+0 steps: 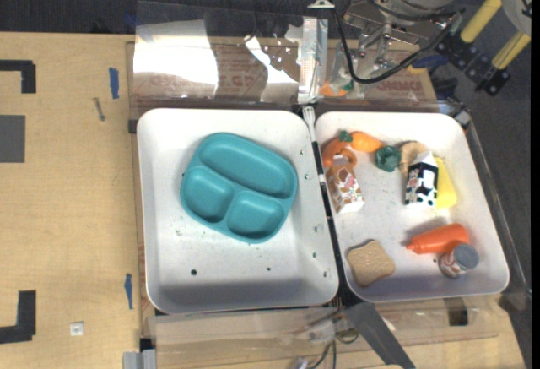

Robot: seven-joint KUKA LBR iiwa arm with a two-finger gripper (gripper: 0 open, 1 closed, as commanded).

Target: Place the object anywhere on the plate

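- Gripper (384,42) hangs up high behind the right bin (481,152); whether it's open or shut, can't tell.
- Toys lie below it in that bin, none picked.
- Plate (240,186) waits in the left bin (160,190), off to the left.

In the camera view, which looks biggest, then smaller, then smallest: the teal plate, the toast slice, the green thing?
1. teal plate, by far the biggest.
2. toast slice.
3. green thing, slightly smaller than the toast.
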